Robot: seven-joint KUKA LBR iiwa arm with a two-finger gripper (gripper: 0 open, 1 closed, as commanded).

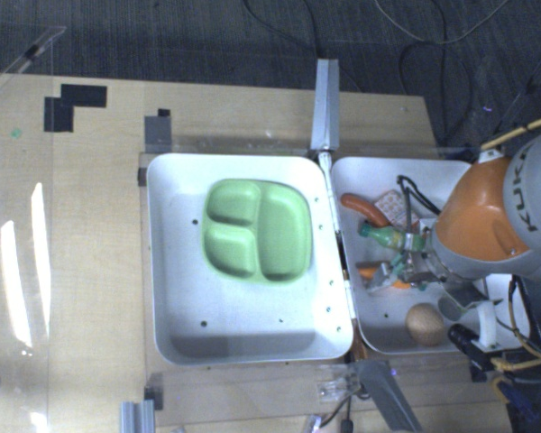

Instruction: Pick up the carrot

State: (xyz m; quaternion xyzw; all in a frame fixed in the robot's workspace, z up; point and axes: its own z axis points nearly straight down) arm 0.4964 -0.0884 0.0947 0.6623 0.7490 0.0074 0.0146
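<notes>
Beside the green sectioned plastic tray point(259, 229), you have the jaws poised over the small orange carrot point(376, 273); their state is unclear.

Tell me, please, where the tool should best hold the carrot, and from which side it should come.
Probably the carrot's middle, from above, with the tool closing across its thin width. It lies flat, pointing left-right in the right bin, with a green bottle close behind it.

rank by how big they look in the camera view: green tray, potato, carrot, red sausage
1. green tray
2. potato
3. red sausage, close to the potato, so unsure
4. carrot, partly hidden by the tool
</notes>
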